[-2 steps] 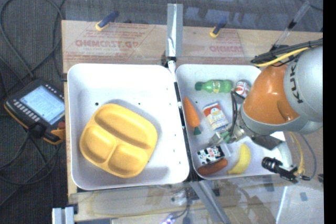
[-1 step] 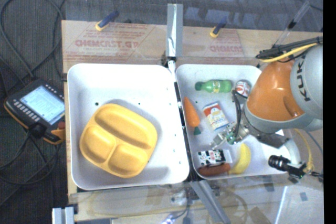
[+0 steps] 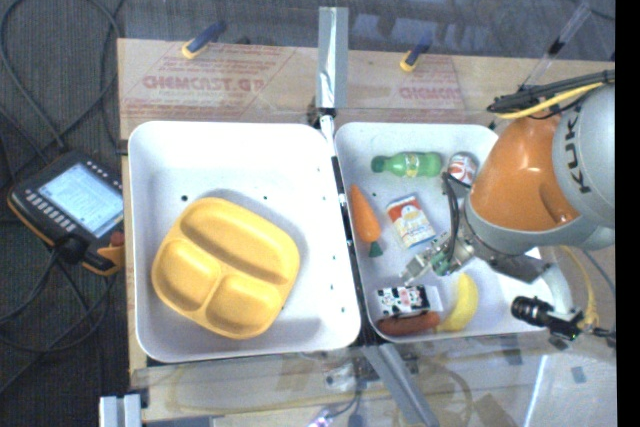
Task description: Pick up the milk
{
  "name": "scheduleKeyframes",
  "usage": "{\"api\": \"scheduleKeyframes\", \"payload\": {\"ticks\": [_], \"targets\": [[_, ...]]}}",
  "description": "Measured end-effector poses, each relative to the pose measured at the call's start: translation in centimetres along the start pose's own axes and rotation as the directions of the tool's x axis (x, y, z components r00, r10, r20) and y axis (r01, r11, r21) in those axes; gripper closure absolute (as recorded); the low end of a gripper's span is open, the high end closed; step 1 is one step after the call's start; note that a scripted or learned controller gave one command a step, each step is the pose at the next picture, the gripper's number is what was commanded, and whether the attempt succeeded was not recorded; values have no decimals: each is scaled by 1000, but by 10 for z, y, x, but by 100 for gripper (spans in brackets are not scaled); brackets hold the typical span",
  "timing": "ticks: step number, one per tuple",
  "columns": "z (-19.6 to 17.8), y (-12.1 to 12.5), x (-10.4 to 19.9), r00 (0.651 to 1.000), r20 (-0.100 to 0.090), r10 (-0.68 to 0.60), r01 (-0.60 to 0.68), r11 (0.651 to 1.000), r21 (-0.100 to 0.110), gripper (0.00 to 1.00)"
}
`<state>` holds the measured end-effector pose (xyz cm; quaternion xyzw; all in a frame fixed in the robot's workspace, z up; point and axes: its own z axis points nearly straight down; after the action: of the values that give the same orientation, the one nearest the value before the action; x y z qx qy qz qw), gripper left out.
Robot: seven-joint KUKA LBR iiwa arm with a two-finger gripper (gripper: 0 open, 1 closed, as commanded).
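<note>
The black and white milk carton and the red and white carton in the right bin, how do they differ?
The black and white milk carton lies at the front of the right bin, beside a yellow banana. The red and white carton lies mid-bin, beside an orange carrot, and looks larger. Both lie flat.

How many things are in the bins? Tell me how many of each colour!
Yellow: 2, the divided plate and the banana
Green: 1, the bottle
Orange: 1, the carrot
Red and white: 2, the carton and the can
Black and white: 1, the milk
Red-brown: 1, the sausage
Total: 8
</note>
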<state>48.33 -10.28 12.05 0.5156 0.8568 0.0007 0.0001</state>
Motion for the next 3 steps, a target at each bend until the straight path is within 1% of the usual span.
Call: {"api": "scheduleKeyframes", "payload": {"ticks": [3], "targets": [[0, 0, 0, 1000, 0, 0, 0, 1000, 0, 0]]}}
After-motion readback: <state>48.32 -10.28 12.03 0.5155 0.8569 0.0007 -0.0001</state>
